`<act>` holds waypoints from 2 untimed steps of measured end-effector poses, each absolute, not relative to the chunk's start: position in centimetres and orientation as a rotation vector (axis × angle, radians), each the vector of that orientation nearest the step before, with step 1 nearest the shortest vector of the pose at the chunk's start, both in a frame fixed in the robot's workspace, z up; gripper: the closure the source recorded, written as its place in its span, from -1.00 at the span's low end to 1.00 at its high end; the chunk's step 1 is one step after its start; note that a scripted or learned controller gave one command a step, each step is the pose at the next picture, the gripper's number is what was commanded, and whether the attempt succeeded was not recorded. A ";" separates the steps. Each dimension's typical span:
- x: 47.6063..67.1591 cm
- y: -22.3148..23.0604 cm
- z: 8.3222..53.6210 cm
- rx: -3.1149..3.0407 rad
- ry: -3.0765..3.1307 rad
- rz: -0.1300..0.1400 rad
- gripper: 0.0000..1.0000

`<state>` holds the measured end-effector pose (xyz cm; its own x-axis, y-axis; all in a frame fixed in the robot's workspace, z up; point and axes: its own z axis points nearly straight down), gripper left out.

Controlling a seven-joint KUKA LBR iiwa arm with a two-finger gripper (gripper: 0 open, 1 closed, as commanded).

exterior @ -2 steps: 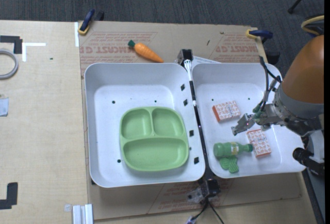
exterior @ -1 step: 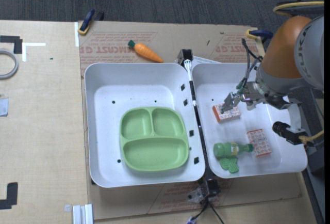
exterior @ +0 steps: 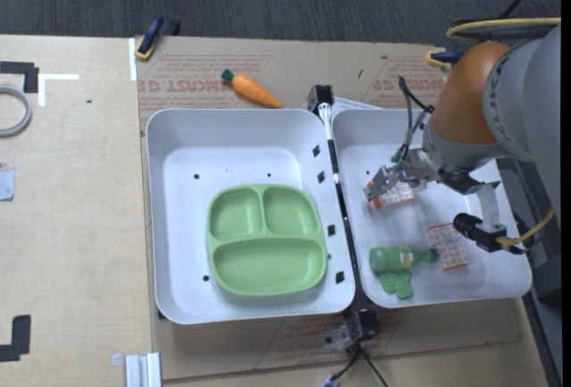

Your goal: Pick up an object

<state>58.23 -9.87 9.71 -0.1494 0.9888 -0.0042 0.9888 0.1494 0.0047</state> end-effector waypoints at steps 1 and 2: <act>58.5 -9.7 10.8 2.036 2.379 0.011 1.00; 48.3 -17.4 9.2 1.800 2.575 0.000 1.00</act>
